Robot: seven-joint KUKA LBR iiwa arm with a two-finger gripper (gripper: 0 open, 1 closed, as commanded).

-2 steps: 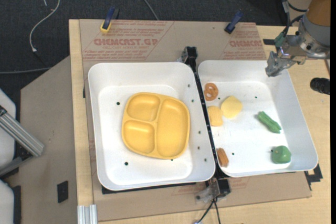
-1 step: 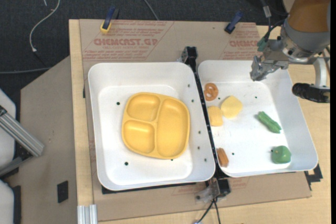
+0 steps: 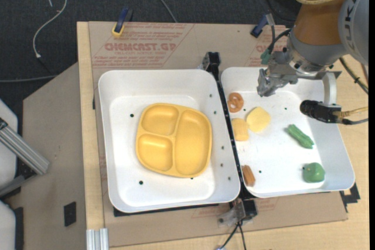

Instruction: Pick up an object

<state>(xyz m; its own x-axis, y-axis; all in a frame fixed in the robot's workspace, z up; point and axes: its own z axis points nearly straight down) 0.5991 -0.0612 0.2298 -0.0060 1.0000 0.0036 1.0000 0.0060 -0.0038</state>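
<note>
Pretzel lies near left wall of right bin, yellow piece beside. My pincer hangs above them, grips nothing; fingers' state I cannot tell.

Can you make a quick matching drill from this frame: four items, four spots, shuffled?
Items:
1. yellow divided plate
2. pretzel
3. green pepper
4. gripper

Spots:
A. right bin, near right corner
B. left bin, middle
C. above the right bin's far part
D. right bin, by the left wall, far end

Pairs: 1-B, 2-D, 3-A, 4-C
</note>
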